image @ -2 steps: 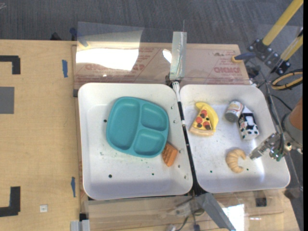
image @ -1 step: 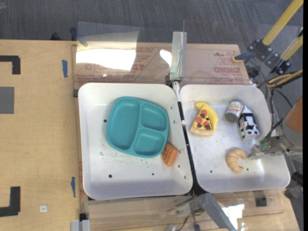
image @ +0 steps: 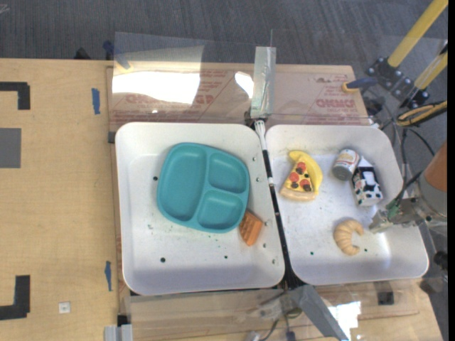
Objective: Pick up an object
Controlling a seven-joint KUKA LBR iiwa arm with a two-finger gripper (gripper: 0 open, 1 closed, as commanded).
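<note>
The right bin [image: 405,261] holds several toy foods. A pizza slice [image: 301,178] lies at its left on a yellow piece. A small can [image: 345,163] and a black-and-white cow-patterned carton [image: 367,184] lie at the back right. A tan croissant [image: 348,236] sits near the front. My gripper [image: 384,220] reaches in low from the right edge, just right of the croissant and below the carton. Nothing can be seen held in it.
In the left bin [image: 135,212] lies a teal divided plate [image: 202,187], with an orange food piece [image: 250,228] at its front right corner. A raised divider [image: 270,190] separates the bins. Yellow and black fixtures [image: 409,41] stand at the back right.
</note>
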